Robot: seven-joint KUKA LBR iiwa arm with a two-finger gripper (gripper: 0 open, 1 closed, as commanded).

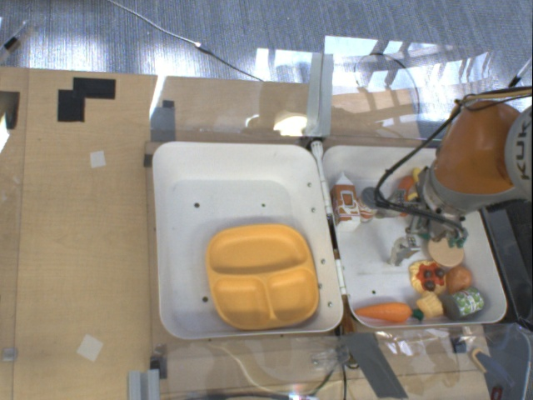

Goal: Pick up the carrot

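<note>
- The orange plastic carrot with a green tip lies along the near wall of the right white bin, long axis roughly left-right.
- The grey two-finger tool hangs above it, toward the bin's middle, fingers apart, holding nothing.

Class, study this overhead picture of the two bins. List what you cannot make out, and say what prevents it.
1. Pincer: too small and blurred in the camera view to tell open from shut.
2. Small items beside the carrot: too small to identify.
3. Right bin: its far right part is hidden under the arm.
4. Carton: label too blurred to read.
</note>
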